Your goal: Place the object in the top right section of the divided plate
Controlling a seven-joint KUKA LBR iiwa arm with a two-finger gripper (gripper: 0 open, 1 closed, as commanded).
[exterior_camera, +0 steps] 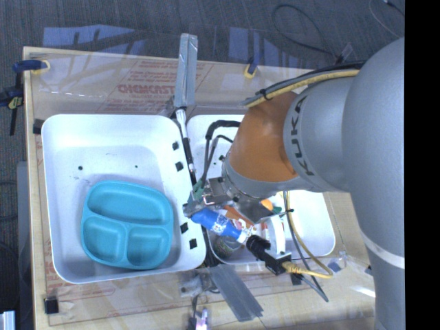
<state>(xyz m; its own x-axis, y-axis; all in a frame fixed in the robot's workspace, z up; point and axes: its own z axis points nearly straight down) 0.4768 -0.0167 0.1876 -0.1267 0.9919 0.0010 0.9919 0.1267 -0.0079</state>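
Observation:
A light blue divided plate (128, 223) lies in the left bin (103, 136), toward its front. It has one long section at the back and two smaller ones at the front, with nothing in them. My gripper (210, 201) hangs low over the left front of the right bin (313, 232), under the orange band of the arm. Right beneath it lies a blue bottle-like object with a white label (218, 222), beside something orange (237, 213). The arm hides most of that bin. I cannot see whether anything is between the fingers.
A dark round bowl-like thing (227, 247) sits at the right bin's front edge. A yellow and white item (276, 205) peeks out beside the wrist. The ridge between the two bins (184, 163) stands just left of the gripper.

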